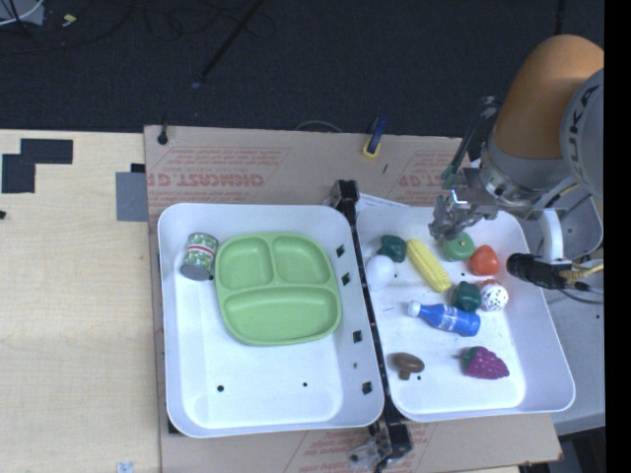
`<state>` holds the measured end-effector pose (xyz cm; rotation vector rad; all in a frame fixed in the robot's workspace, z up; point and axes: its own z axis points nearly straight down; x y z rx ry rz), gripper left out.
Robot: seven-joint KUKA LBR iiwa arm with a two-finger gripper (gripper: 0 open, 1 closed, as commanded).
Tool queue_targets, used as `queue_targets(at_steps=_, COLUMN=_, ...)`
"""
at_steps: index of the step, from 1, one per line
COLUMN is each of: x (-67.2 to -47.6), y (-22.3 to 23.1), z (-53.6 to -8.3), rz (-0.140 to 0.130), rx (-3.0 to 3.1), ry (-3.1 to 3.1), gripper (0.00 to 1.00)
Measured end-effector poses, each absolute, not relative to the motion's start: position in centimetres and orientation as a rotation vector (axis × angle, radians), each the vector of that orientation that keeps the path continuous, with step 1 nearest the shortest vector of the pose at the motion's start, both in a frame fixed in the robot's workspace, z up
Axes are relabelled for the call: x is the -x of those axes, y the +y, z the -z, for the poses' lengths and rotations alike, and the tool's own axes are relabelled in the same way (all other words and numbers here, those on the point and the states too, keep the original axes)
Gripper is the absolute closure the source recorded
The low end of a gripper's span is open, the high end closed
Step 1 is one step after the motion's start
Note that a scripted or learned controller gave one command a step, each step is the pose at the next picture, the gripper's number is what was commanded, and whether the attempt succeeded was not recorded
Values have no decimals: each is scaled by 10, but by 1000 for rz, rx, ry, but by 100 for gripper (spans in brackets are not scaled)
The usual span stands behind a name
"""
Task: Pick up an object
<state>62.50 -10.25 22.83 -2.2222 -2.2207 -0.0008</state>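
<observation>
The right bin (537,363) holds several small toys: a yellow corn cob (429,264), a green round piece (459,247), a red-orange piece (484,260), a blue bottle (446,317), purple grapes (484,363), a brown mushroom (407,365), a white egg (380,268) and a dotted white ball (494,298). My gripper (450,227) hangs low over the bin's far side, just above and left of the green round piece and right of the corn cob's far end. Nothing is visibly held in it.
The left bin (197,372) carries a green divided plate (277,289) and a small can (200,255) at its far left. Two dark green toys (392,247) (465,294) lie among the others. A black divider (360,304) separates the bins.
</observation>
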Motion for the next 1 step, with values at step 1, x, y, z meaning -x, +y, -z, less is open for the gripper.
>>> queue_targets(at_steps=1, x=-592, y=-57, z=-219, rz=-3, rx=2215, ry=-2220, gripper=100)
